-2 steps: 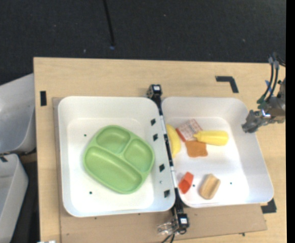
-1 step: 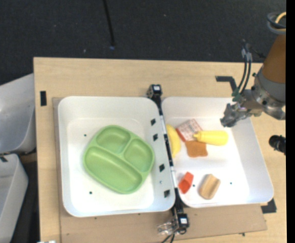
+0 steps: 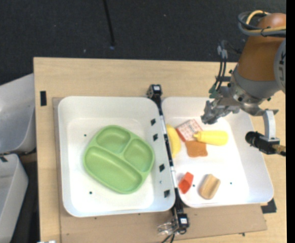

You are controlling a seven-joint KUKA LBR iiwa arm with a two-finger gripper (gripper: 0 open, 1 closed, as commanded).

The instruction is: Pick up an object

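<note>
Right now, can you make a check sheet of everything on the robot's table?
Surface: wooden bench bearing left bin and right bin.
Job's things: in the right bin, banana, yellow piece, orange piece, red-and-white packet, red block, tan roll.
Clutter: green divided plate in the left bin.
Grippers: tool above the right bin's back, nothing seen in it.
Cables: black cable on the dark floor.
Surroundings: white containers at left.
</note>
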